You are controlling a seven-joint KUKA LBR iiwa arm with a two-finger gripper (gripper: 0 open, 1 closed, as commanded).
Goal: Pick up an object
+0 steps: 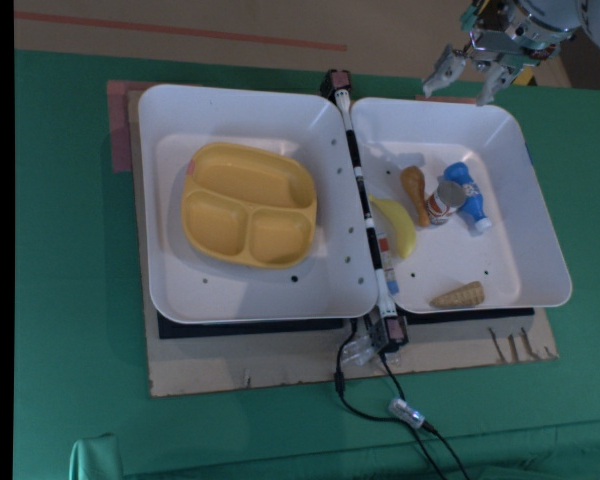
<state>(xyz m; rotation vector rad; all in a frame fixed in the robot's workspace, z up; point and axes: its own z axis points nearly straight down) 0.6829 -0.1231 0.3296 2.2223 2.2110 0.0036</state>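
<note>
Green cloth covers the worktop (70, 268), and a sheet of cardboard (280, 368) lies on it beneath two shallow white bins set side by side. Left bin (170, 298) carries a yellow divided plate (248, 204) with three compartments, lying flat near the bin's middle. Right bin (540, 278) holds a banana (398, 226) close to the dividing edge, a brown drumstick toy (415, 192) just beside it, a small can (444, 198) touching a blue bottle (467, 196) that lies on its side, and a tan cone-shaped piece (458, 295) near the bin's front wall, well apart from the rest. Black cables (380, 398) trail from the joint between the bins toward the front.

The arm's jaws (466, 78) hang above the far rim of the right bin, spread wide with nothing between them, away from all the objects.
</note>
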